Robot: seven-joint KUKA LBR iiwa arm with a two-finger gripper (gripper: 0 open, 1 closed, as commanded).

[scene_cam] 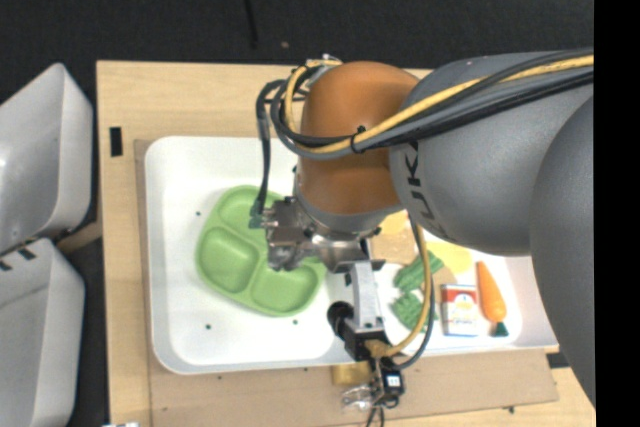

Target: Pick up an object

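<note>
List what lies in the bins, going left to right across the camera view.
Green divided plate → green toy piece → small red-and-white box → toy carrot.

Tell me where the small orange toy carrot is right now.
The small orange toy carrot lies in the right bin, near the camera view's right edge, just right of a small red-and-white box and under the grey arm.
</note>
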